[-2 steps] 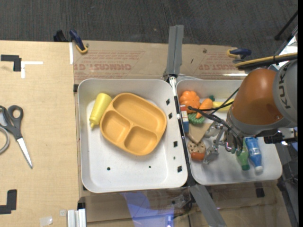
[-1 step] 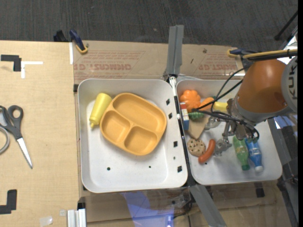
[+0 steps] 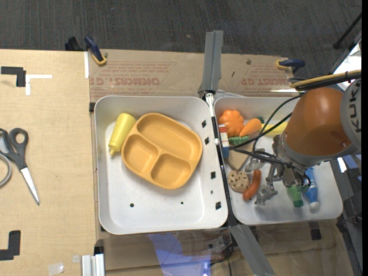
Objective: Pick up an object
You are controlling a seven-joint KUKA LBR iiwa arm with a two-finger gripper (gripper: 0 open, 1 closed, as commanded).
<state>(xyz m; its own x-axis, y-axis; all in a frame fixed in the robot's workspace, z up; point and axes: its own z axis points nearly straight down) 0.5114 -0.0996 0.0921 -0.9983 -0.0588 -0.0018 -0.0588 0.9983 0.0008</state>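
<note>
Beside cookie (image 3: 237, 180), orange-red hot dog (image 3: 251, 186)

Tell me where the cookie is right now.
In the camera view, the cookie lies in the right bin near its left wall, beside the red sausage and left of the pincer.

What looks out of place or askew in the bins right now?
Nothing looks spilled or broken. The orange divided tray lies askew in the left bin, a yellow bottle against its edge. The toy food is crowded in the right bin beneath the gripper.
</note>
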